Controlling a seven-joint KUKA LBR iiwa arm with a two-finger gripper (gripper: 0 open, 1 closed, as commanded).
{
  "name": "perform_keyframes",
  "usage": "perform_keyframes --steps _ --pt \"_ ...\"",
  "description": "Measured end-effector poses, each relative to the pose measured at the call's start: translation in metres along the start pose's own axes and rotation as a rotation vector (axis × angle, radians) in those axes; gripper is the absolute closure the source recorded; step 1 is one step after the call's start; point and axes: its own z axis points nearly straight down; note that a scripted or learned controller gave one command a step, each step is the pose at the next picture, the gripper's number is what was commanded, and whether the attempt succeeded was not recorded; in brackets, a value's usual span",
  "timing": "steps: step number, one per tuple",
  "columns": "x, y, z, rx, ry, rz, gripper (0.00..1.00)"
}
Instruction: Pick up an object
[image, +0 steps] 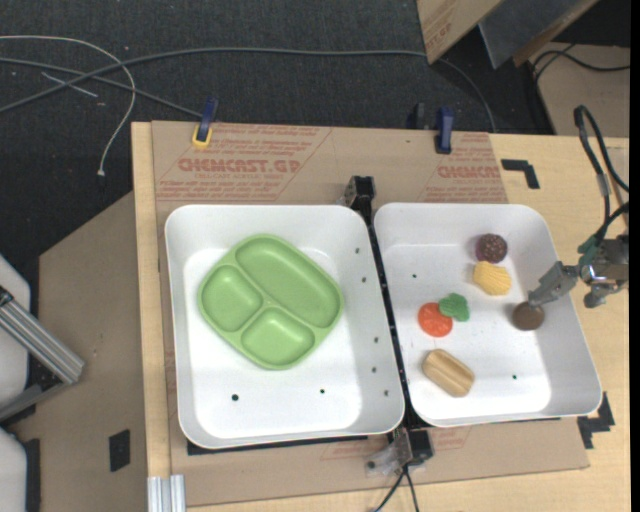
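Observation:
The right white bin (520, 400) holds several small objects. A dark red round piece (491, 247) lies at the back, with a yellow piece (491, 279) just in front of it. A red tomato-like piece (434, 320) touches a green piece (456, 306) near the bin's middle. A tan bread-like piece (448, 372) lies toward the front. A brown round piece (527, 317) sits near the right wall. My gripper (550, 286) reaches in over the bin's right rim, just above and to the right of the brown piece. Nothing shows held in it.
The left white bin (200, 400) holds a green divided plate (270, 300). A black divider (380, 300) runs between the bins. Blue clamps (207, 120) (444, 128) hold the cardboard at the back. Cables (600, 160) hang at the right.

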Motion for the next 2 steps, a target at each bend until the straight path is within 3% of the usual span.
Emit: perform_keyframes --steps 1,2 --pt "0.000 0.001 -0.001 -0.003 -0.001 -0.001 0.00" --pt "0.000 -0.004 0.058 -0.002 0.000 0.000 0.00"
